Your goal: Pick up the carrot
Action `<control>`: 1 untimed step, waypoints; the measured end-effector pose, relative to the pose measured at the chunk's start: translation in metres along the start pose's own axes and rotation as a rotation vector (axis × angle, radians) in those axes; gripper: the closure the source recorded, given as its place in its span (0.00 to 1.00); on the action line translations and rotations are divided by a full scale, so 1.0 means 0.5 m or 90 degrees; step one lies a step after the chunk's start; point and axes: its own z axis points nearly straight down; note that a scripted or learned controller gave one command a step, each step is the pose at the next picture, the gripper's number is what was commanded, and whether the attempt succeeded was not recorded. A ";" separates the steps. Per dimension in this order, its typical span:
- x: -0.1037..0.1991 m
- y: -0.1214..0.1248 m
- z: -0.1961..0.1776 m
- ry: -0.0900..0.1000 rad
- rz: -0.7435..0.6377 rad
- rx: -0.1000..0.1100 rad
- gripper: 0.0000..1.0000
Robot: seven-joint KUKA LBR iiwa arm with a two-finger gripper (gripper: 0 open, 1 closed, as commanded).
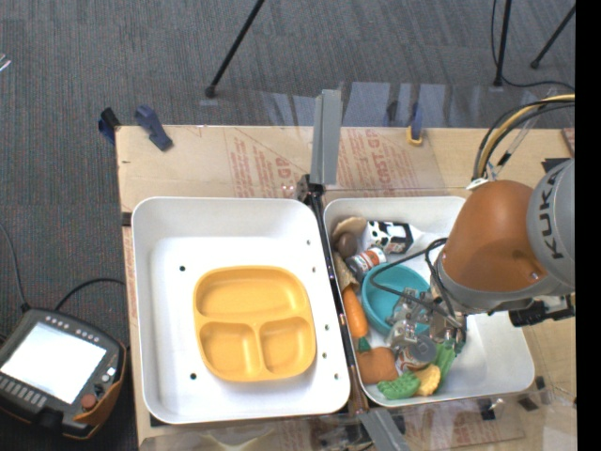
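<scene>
The carrot [355, 314] is a short orange stick lying along the left wall of the right bin [502, 365], just left of a teal bowl [392, 287]. My gripper [419, 331] hangs low over the bin's middle, to the right of the carrot and apart from it, at the bowl's near right rim. The arm's orange band and wrist cover the bin's right part. Nothing of the carrot is under the gripper.
Around the carrot lie a small bottle [367, 259], a brown lump [348, 238], a black-and-white toy [391, 234], an orange block [377, 365], a corn cob [428, 381] and a green piece [398, 389]. The left bin [164, 252] holds a yellow divided plate [254, 322].
</scene>
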 end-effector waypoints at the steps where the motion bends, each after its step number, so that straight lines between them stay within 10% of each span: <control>1: -0.024 -0.115 -0.216 -0.007 -0.034 0.000 1.00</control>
